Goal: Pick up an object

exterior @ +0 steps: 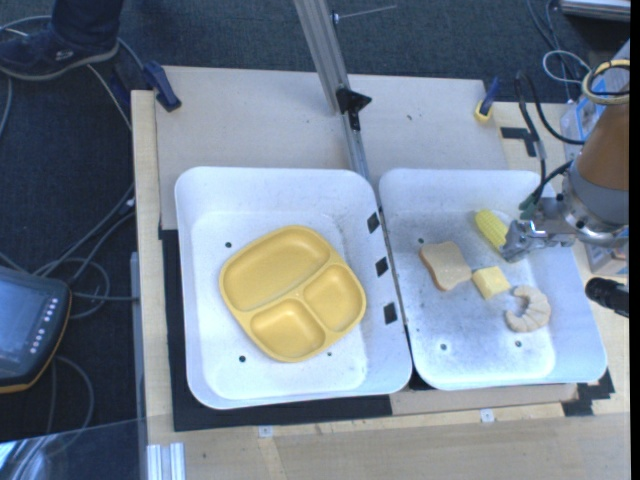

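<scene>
Bins numbered two: the left bin (pixel 200 208) bore one yellow divided plate (pixel 290 293), while the right bin (pixel 440 363) held four small food pieces, namely a bread slice (pixel 445 265), a shrimp (pixel 527 309), a corn cob (pixel 490 228) and a cheese cube (pixel 489 282). One gripper (pixel 518 240) hovered just beside the corn; whether it was spread or pressed together could not be told.

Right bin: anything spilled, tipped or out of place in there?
Nothing stands out. The bread, corn, yellow block and shrimp-like piece lie separately on the right bin floor; the hand sits beside the corn.
</scene>
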Robot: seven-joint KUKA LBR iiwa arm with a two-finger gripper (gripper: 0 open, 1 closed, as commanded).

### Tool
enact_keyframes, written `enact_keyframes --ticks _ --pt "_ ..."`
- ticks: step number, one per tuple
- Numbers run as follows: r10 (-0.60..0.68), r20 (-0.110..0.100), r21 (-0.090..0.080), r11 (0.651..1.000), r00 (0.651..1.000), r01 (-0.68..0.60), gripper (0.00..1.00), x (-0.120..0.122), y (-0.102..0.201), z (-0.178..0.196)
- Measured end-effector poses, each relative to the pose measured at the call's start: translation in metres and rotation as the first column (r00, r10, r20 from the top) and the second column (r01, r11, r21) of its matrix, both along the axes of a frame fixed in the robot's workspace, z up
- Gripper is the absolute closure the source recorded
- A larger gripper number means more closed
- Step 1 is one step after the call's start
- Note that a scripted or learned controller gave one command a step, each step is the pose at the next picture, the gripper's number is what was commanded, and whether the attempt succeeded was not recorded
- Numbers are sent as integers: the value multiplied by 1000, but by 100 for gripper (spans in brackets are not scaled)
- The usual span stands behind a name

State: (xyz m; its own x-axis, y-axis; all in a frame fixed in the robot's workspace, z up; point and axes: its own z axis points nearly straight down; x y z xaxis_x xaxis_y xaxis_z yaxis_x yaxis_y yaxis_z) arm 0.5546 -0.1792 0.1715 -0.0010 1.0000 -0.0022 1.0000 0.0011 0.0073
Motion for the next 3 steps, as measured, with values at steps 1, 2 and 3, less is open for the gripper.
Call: enact_keyframes --ticks 1,2,3 --pt "0 0 0 1000 1000 0 100 2 0 54" --pt "7 -4 4 1000 1000 -7 100 9 57 66" --pt "7 -4 4 1000 1000 -7 100 14 112 76"
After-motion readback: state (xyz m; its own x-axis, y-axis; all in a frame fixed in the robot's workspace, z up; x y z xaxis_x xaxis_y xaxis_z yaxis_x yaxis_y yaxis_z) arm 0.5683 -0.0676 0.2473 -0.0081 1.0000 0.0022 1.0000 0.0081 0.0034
